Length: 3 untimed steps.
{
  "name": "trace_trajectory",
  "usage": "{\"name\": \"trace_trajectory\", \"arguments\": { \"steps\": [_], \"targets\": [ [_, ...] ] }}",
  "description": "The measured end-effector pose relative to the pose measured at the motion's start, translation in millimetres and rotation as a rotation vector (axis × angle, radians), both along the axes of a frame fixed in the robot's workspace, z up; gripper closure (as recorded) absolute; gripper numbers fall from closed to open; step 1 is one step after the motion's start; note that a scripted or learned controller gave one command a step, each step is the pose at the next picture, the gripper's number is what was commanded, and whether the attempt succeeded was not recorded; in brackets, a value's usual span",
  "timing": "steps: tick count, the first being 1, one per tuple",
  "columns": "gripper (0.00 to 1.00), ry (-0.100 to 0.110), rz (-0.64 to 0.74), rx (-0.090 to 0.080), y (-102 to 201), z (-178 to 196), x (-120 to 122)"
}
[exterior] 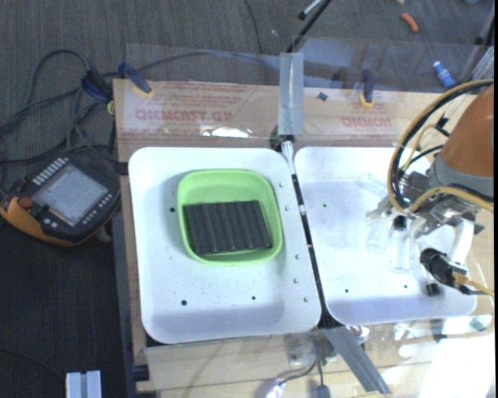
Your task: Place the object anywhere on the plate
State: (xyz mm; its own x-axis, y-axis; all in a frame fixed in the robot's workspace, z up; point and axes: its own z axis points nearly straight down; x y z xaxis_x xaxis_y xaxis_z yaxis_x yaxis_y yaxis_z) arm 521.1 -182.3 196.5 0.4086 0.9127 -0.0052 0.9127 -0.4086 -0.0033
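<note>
Wooden bench (pixel 232 114), two white bins. Green square plastic plate (pixel 228 214) is already topped by a dark ribbed rectangular object (pixel 227 227). Gripper (pixel 407 239) is seen over the right bin (pixel 349 297); grip state cannot be told. Risk: re-grasp dislodging it.

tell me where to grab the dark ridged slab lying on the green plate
Probably from straight above, closing on the two long edges of the dark ridged slab at its middle. It lies flat inside the green plate, whose raised rim blocks a sideways approach, and that is its narrower span.
</note>
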Motion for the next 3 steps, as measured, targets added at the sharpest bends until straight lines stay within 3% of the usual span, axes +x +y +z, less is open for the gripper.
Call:
{"name": "trace_trajectory", "arguments": {
  "steps": [1,2,3],
  "targets": [
    [0.00,-0.001,0.000,0.000,0,0,0],
    [0.00,-0.002,-0.038,0.001,-32,38,-11],
    [0.00,-0.002,-0.136,0.000,-31,123,-28]
  ]
}}
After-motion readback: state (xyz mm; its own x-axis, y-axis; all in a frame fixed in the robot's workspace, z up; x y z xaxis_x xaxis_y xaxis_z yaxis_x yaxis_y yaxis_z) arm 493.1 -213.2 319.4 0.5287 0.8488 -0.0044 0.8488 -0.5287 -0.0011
